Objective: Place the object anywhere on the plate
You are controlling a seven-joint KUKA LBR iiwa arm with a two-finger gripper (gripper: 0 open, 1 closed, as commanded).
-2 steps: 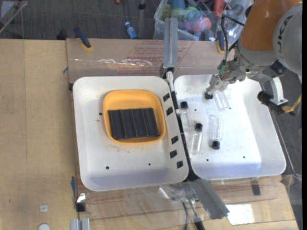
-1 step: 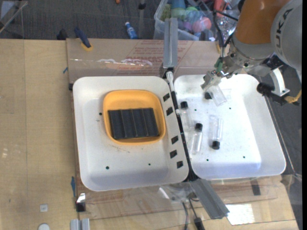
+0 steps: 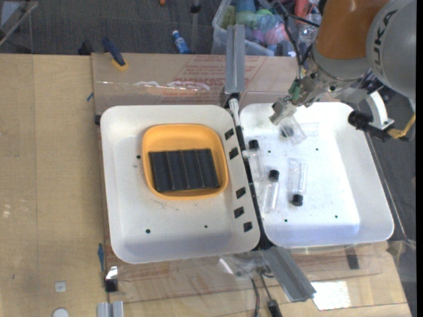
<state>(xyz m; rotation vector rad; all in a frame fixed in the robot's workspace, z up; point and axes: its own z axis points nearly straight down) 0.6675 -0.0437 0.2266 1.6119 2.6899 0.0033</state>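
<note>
Hand (image 3: 283,111) tilted low — over right bin (image 3: 344,203).

Wooden bench (image 3: 46,177); cluttered clear tub (image 3: 264,12) behind.

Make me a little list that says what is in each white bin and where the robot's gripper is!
left bin: an orange plate with a dark ridged block lying on it
right bin: several small clear vials with black caps, one at, another at
gripper: over the far part of the right bin, close to the vial there
holding anything: cannot tell from this view
vials on plate: none yet
</note>
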